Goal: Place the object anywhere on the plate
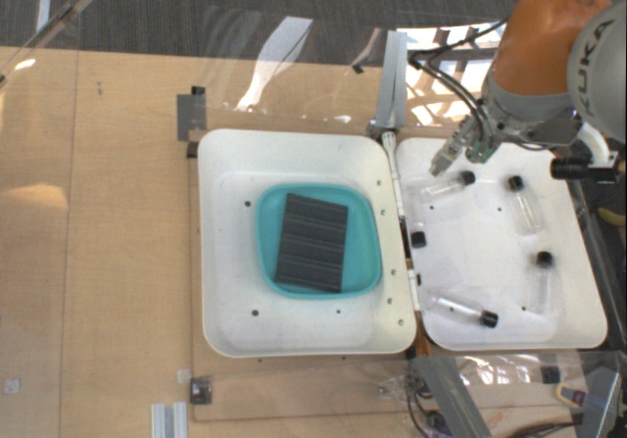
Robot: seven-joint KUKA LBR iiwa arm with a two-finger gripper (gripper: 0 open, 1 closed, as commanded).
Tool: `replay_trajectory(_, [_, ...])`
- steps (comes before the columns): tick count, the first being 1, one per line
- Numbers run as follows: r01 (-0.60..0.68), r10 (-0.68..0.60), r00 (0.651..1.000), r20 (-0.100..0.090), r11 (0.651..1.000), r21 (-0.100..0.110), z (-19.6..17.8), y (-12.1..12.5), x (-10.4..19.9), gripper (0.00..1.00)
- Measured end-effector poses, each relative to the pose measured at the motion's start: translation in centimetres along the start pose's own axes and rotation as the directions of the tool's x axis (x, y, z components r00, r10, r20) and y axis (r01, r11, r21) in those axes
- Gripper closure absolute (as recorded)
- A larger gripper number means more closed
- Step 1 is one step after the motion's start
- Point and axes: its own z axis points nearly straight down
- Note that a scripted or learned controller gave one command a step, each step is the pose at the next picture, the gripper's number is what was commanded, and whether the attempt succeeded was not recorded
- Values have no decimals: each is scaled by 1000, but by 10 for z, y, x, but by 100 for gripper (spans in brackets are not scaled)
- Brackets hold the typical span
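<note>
Your gripper (pixel 449 160) at the right bin's (pixel 578 328) far left corner, jaws' spread impossible to tell, just above a clear vial (pixel 443 186), dark block (pixel 313 244) lying on the teal plate (pixel 269 220) in the left bin (pixel 220 230).

the gripper (pixel 449 158) hangs over the right bin (pixel 578 323); a clear vial (pixel 443 186) lies just below it, and the teal plate (pixel 364 260) with a dark ribbed block (pixel 313 244) sits well to its left.

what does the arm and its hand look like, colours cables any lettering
The arm is bulky and rounded: pale grey casing with a broad orange band and dark lettering, partly cut off, at the edge. Thin black cables loop alongside it. The hand is small, metallic grey and slim.
</note>
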Motion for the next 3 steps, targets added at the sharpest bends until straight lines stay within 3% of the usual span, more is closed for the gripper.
replay_trajectory(1, [0,0,1000,0,1000,0,0,0,0,0])
replay_trajectory(2, [-94,94,996,1,996,2,-39,-69,68,0])
replay_trajectory(3, [-431,431,902,0,902,4,-55,-105,119,0])
